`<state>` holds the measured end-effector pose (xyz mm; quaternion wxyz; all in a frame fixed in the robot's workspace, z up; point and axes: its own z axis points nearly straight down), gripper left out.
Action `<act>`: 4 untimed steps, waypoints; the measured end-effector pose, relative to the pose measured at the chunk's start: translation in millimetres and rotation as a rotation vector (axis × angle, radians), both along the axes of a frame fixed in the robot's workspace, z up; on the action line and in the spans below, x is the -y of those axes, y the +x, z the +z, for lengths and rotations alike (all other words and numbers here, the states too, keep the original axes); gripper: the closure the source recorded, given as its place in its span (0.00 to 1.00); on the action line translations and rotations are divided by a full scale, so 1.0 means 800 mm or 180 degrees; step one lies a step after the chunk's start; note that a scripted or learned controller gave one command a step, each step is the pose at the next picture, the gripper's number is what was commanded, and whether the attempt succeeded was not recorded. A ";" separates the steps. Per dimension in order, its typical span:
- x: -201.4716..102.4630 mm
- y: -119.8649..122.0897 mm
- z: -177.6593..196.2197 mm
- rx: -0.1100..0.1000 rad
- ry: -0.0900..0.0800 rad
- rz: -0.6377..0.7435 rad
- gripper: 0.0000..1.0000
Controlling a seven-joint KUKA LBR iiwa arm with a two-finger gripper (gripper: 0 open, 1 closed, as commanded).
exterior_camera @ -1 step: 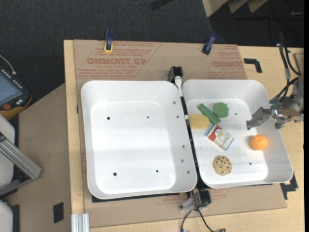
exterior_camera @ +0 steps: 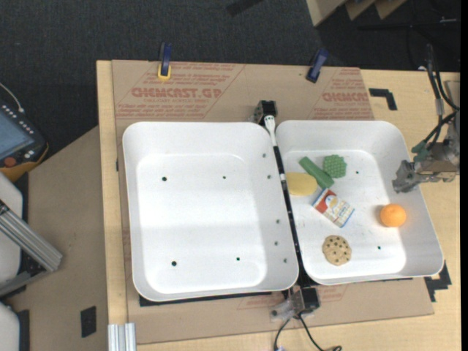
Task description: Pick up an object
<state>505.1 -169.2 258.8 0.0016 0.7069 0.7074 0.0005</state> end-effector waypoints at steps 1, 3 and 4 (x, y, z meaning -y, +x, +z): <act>-0.069 -0.033 0.020 -0.0016 0.0015 0.0015 1.00; -0.231 -0.033 0.076 0.0003 0.0013 0.0024 1.00; -0.305 -0.031 0.159 0.0016 0.0012 0.0020 1.00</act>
